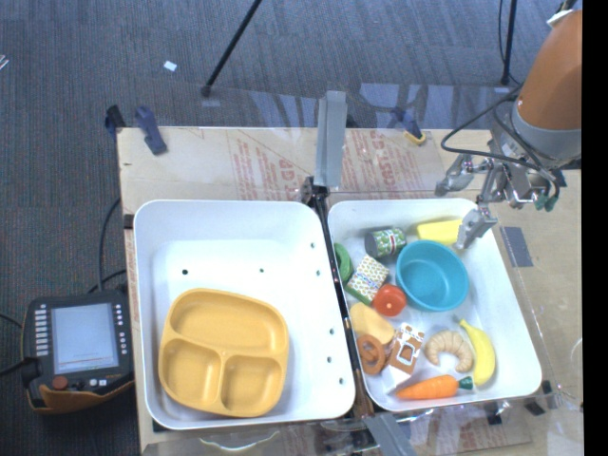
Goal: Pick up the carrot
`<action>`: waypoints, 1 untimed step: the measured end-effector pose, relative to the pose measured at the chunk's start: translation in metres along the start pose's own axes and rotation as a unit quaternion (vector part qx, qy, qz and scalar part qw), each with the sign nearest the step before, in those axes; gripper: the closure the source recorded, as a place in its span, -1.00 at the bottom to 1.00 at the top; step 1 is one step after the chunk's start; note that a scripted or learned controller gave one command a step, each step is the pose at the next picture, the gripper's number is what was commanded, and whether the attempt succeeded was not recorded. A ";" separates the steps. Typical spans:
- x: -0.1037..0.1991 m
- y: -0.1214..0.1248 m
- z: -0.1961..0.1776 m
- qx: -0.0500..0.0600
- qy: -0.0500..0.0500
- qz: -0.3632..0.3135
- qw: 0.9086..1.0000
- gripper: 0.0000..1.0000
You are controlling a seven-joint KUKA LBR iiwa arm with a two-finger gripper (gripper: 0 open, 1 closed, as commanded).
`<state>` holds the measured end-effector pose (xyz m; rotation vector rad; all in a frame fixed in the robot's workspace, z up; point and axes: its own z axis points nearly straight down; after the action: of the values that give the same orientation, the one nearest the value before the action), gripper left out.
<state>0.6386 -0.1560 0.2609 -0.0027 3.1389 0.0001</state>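
Meanwhile, the gripper [473, 228], its opening impossible to judge, hangs at the right bin's [521, 326] far edge, well apart from the carrot [429, 387] lying crosswise along the near wall.

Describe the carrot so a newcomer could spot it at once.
Start at the right-hand white bin, the one crowded with toy food. Go to its near edge, where the carrot lies flat along the wall, below the croissant and beside the banana. It is the only long, tapered orange piece, with a small green stub at its right end.
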 end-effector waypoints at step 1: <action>0.011 0.046 0.126 -0.001 -0.001 0.101 0.995 -1.00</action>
<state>0.6275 -0.1104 0.1347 0.3150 3.1202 0.0035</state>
